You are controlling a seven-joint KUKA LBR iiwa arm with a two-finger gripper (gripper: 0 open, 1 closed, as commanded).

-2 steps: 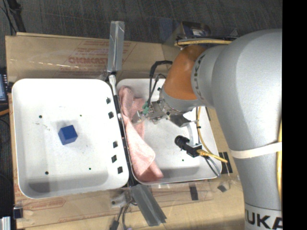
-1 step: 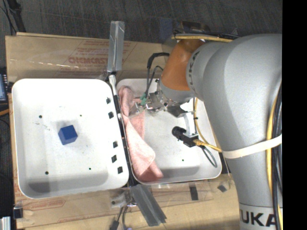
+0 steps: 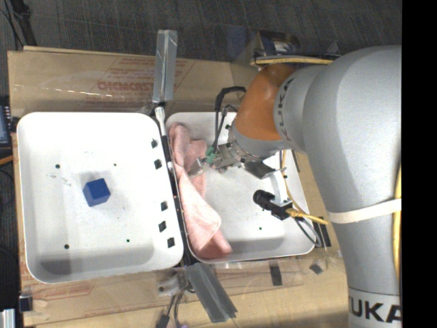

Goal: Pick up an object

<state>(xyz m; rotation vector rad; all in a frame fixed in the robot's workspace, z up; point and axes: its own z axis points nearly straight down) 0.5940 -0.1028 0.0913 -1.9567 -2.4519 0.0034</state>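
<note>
Pink cloth (image 3: 196, 197) lies rumpled along the left wall of the right bin (image 3: 300, 248), running from its far corner down to its near edge. From my one overhead view, I see the gripper (image 3: 205, 162) low over the cloth's upper part, right at its fold; I cannot tell how its fingers stand. Over in the left bin (image 3: 41, 265), a blue cube (image 3: 96, 191) sits alone, well apart from the arm (image 3: 341, 135).

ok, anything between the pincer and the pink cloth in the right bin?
Nothing visible. The pincer is low at the pink cloth, which lies along the right bin's left wall. The blue cube sits apart in the left bin.
</note>
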